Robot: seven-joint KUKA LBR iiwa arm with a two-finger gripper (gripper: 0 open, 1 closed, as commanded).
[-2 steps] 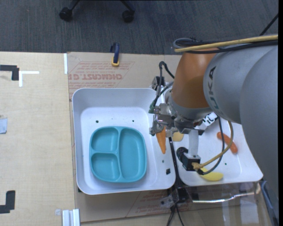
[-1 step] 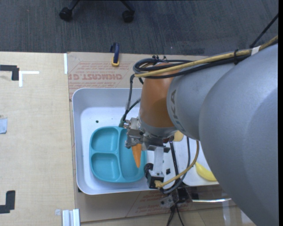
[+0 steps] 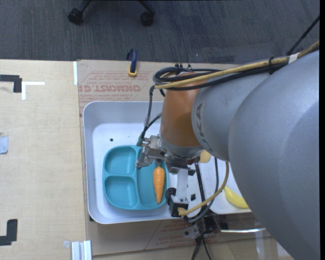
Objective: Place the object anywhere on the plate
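Where the bench edge comes nearest the camera, a bundle of black and yellow cables (image 3: pixel 195 216) hangs down from the arm and trails over the cardboard sheet (image 3: pixel 109 87) that lies under the bins. Just beyond it sits the left white bin (image 3: pixel 96 152), and inside it a turquoise divided plate (image 3: pixel 119 177) with three compartments: two on its left side and one long one down its right. An orange carrot (image 3: pixel 159 184) lies lengthwise in that long right compartment, its tip pointing toward the near rim and its thicker end pointing away, right up under the gripper. The gripper (image 3: pixel 150 155) hangs over the far right part of the plate, just above the carrot's thick end; the metal parts there are crowded and partly covered by the wrist, so I cannot tell how the tool is set, and nothing shows the carrot being pinched. To the right, a yellow object (image 3: pixel 236 198) peeks out from beneath the arm in the right bin (image 3: pixel 223 205). Over everything looms the grey arm (image 3: pixel 274 137) with its orange band (image 3: pixel 177 119), reaching in from the right. Farther off, a small blue and yellow clamp (image 3: pixel 132 62) stands at the cardboard's far edge, and beyond lies dark carpet with chair casters (image 3: pixel 76 15).
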